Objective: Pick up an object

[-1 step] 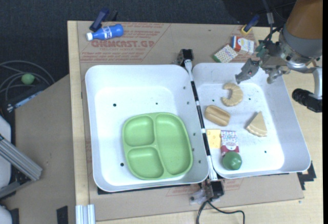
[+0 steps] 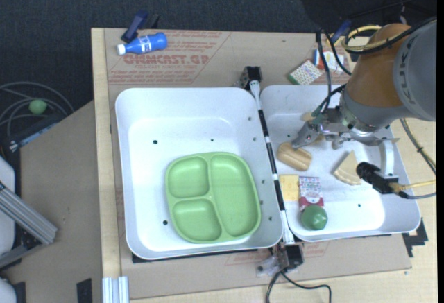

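Tool (image 2: pixel 310 134) sat low in right bin (image 2: pixel 402 215), fingers looked spread and pinching nothing, just above tan bread-like piece (image 2: pixel 294 156); risk was a close off-centre nudging it toward the bin wall, or snagging nearby wedge (image 2: pixel 345 168).

Divided tray (image 2: pixel 211 196) lies in left bin (image 2: pixel 139 121). My gripper (image 2: pixel 312 134) is over right bin (image 2: pixel 395 215), just above bread roll (image 2: pixel 294 155). Packet (image 2: pixel 310 188) and ball (image 2: pixel 313 217) sit nearer the front; wedge (image 2: pixel 345 168) lies right of roll.
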### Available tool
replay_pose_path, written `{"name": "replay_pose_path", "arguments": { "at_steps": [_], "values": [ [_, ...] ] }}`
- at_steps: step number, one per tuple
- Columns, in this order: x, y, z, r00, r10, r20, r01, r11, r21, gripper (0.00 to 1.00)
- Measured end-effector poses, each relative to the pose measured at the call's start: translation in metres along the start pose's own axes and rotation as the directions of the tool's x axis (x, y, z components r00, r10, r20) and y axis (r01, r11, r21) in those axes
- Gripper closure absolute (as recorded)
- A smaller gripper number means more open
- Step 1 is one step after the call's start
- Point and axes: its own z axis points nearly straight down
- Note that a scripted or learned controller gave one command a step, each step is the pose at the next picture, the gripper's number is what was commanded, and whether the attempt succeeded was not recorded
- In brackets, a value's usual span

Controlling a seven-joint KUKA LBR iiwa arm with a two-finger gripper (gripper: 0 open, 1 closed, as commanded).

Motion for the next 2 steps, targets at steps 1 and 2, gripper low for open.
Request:
{"name": "replay_pose_path", "arguments": {
  "at_steps": [1,2],
  "values": [
    [-0.016,0.069,0.028,1.000,-0.001,0.001,0.001,1.000,-0.004,0.00],
    [-0.016,0.070,0.017,1.000,-0.002,0.002,0.002,1.000,-0.008,1.00]
  ]
}}
